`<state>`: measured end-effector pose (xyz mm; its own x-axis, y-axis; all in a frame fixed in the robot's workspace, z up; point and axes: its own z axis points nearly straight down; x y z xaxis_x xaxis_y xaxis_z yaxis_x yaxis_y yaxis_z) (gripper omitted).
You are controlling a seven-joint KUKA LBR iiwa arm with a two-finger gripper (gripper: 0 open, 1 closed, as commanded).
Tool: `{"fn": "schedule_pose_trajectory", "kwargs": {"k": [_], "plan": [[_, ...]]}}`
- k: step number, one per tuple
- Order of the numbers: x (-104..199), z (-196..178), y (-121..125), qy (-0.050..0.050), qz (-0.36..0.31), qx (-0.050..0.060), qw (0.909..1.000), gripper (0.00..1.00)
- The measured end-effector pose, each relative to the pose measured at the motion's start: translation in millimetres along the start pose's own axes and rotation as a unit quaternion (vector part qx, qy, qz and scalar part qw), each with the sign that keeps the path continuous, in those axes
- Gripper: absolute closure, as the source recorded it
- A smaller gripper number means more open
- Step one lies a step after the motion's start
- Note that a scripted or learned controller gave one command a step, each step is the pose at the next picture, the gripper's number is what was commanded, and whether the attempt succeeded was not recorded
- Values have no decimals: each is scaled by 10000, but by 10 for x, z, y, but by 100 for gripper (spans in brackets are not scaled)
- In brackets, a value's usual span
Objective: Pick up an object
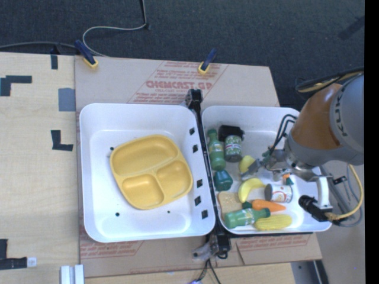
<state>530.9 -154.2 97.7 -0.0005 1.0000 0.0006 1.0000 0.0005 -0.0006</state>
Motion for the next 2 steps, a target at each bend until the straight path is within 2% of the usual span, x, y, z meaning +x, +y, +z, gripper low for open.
{"fn": "schedule_pose_trajectory", "kwargs": {"k": [1,2], "plan": [[485,72,606,-44,13,59,10000,0],[531,-1,599,1,4,84,10000,100]]}}
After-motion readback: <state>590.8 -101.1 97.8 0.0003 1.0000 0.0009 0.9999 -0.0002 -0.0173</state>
